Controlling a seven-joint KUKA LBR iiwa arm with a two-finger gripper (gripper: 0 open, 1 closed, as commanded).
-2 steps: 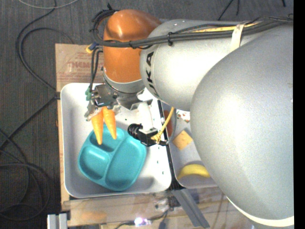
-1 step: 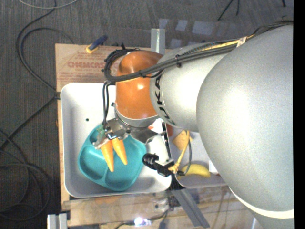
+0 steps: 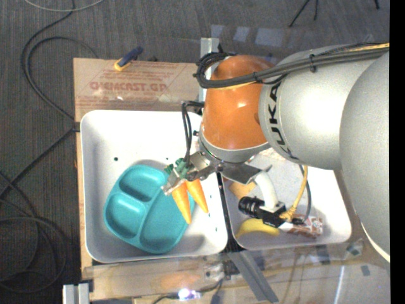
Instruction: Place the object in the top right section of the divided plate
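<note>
A teal divided plate point(image 3: 136, 211) lies in the left bin point(image 3: 101, 138), toward its front. A toy bunch of two orange carrots point(image 3: 187, 199) with green tops hangs over the plate's right rim. My gripper point(image 3: 188, 174) is right above it, under the orange wrist band. The green tops sit between the metal fingers point(image 3: 171, 185), so the gripper is shut on the carrots. The carrot tips point down toward the plate's right-hand section. The arm hides the bin wall behind the gripper.
The right bin point(image 3: 335, 230) holds a yellow banana point(image 3: 255, 228), a peach-coloured piece point(image 3: 238, 188) and a small brown-red item point(image 3: 310, 227). The big grey arm covers most of that bin. A cardboard sheet point(image 3: 126, 87) lies behind the left bin.
</note>
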